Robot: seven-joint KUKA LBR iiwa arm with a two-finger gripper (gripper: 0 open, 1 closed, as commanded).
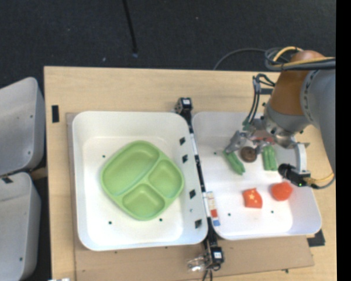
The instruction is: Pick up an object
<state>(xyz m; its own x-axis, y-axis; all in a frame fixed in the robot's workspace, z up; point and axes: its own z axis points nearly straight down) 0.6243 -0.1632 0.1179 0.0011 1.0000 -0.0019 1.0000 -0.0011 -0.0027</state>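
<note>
Gripper [249, 147] hovers over brown object [248, 154] between green pieces [234, 162].

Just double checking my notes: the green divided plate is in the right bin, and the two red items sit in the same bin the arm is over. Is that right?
Not quite. The green divided plate lies in the left bin, as the camera view shows. The rest holds: the two red items are in the right bin, where the arm reaches in.

Grey KUKA arm [319, 95], orange band [289, 92] above wrist; thin cables; metallic end effector [250, 147]
</note>
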